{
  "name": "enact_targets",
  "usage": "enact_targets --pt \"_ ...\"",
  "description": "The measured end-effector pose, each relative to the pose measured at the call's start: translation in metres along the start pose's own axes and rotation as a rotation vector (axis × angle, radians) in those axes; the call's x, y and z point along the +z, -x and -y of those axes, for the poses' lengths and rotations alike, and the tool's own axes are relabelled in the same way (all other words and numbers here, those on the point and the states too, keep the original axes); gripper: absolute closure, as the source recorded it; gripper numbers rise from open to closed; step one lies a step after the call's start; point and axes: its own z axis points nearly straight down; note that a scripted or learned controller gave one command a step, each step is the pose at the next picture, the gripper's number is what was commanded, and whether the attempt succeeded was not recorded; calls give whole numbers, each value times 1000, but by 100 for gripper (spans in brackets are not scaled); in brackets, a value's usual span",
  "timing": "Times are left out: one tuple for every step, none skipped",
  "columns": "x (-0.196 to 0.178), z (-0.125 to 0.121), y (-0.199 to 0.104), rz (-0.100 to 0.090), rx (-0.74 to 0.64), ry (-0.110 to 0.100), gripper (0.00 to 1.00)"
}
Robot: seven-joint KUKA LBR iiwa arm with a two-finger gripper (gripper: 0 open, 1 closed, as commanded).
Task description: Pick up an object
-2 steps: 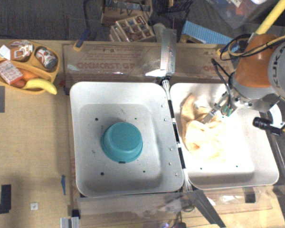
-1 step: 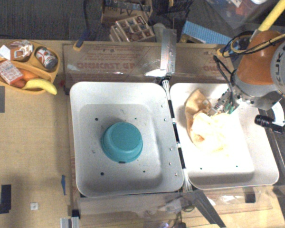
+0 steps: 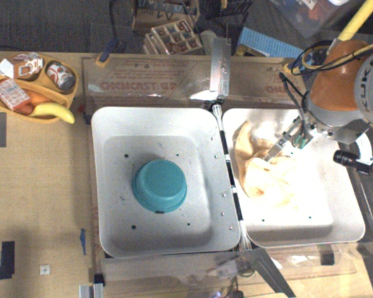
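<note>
Gripper (image 3: 275, 152): hovering over pale cloth (image 3: 265, 172) in right bin (image 3: 342, 228); finger state impossible to tell.
Risk: limp cloth could slip free, leaving nothing held.

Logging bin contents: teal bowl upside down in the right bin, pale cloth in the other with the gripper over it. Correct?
Not quite: the bins are swapped. The camera view shows the teal bowl upside down in the left bin, and the pale cloth lies in the right bin, with the gripper over it there.
</note>
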Motion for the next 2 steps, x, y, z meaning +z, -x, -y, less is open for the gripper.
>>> enact_targets --pt "12 -14 -18 -6 137 -7 0" --pt "1 -15 -17 -3 138 -2 100"
